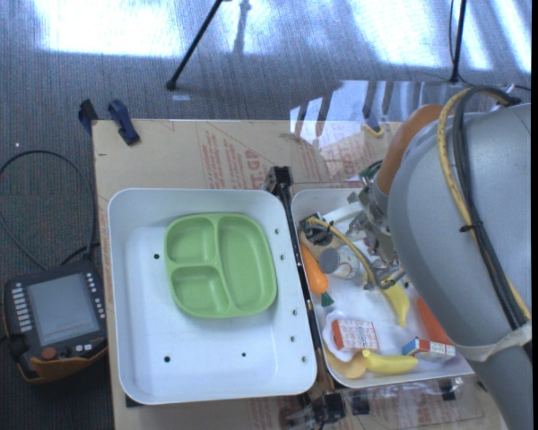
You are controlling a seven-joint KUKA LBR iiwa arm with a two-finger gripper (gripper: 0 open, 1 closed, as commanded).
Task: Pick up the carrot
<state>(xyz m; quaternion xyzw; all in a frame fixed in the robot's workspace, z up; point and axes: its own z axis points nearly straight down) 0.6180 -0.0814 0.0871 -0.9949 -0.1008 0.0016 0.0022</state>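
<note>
Two white bins on bench, side by side. Left bin point(143, 348): one green tray point(221, 264), three compartments. Right bin point(298, 206): one carrot point(315, 274) at 9 o'clock edge, two bananas point(390, 363), small cartons, white clutter. Arm point(471, 231) over right bin from 3 o'clock; gripper point(369, 240) low among items, grip state cannot tell. Cardboard-topped bench point(206, 150), grey carpet, pendant point(58, 310) on floor at 8 o'clock, tripod legs at 12.

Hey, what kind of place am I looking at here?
Probably a robot lab or test cell: a big grey arm reaches over two white bins on a bench, a control pendant lies on carpet, and tripod legs stand behind.
</note>
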